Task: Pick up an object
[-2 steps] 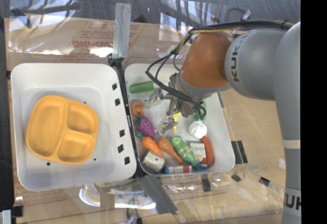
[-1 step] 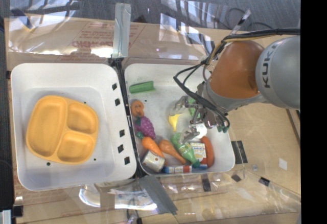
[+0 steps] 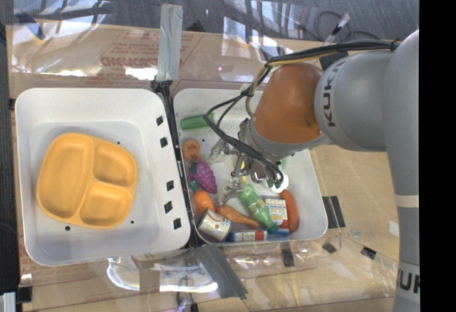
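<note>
The right bin (image 3: 313,189) holds a heap of toy food. In it I see a green bottle (image 3: 255,205), an orange carrot (image 3: 239,216), purple grapes (image 3: 204,177), a small orange piece (image 3: 191,150), a green stick (image 3: 194,122), a small can (image 3: 214,225) and a red item (image 3: 288,209). My gripper (image 3: 242,177) hangs low over the middle of this bin, just above the green bottle and right of the grapes. The orange wrist band and cables hide the bin's centre behind it. Nothing is visibly held.
The left bin (image 3: 43,111) carries a yellow divided plate (image 3: 85,179). A taped ridge (image 3: 171,154) separates the two bins. The grey arm (image 3: 370,104) covers the right bin's far right side. Clear plastic sheeting and tape surround the bins.
</note>
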Tool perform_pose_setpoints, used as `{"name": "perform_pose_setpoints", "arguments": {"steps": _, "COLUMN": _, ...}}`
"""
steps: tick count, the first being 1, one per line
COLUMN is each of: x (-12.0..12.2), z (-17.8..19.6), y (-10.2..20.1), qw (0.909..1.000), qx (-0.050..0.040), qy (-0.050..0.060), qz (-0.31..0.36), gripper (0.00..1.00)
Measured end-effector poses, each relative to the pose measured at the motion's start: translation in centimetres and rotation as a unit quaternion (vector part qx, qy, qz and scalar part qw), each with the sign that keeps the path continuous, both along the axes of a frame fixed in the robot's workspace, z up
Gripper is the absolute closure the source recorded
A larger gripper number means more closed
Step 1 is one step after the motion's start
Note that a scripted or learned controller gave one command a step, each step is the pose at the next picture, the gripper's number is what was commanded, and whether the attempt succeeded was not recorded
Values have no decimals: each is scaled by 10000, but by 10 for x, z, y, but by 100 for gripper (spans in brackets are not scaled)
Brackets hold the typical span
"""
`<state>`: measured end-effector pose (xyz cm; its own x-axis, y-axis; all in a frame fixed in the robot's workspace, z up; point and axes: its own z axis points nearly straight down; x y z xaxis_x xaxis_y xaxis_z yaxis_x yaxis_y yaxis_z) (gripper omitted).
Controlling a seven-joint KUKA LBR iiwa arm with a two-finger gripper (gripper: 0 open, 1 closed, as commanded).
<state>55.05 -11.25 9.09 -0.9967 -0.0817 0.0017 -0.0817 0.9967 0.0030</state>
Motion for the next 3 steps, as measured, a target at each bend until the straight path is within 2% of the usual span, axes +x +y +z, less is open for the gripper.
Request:
{"name": "perform_pose_setpoints", "arguments": {"steps": 1, "x": 110, "z": 136, "y": -40, "qw": 10000, "qx": -37, "qy": -89, "qz": -15, "gripper": 0}}
{"name": "perform_pose_setpoints", "arguments": {"steps": 2, "x": -9, "z": 0, "y": -30, "qw": 9956, "qx": -11, "qy": -13, "qz": 935, "gripper": 0}}
{"name": "perform_pose_setpoints", "arguments": {"steps": 3, "x": -6, "z": 12, "y": -28, "qw": 9953, "qx": -13, "qy": -37, "qz": 971, "gripper": 100}}
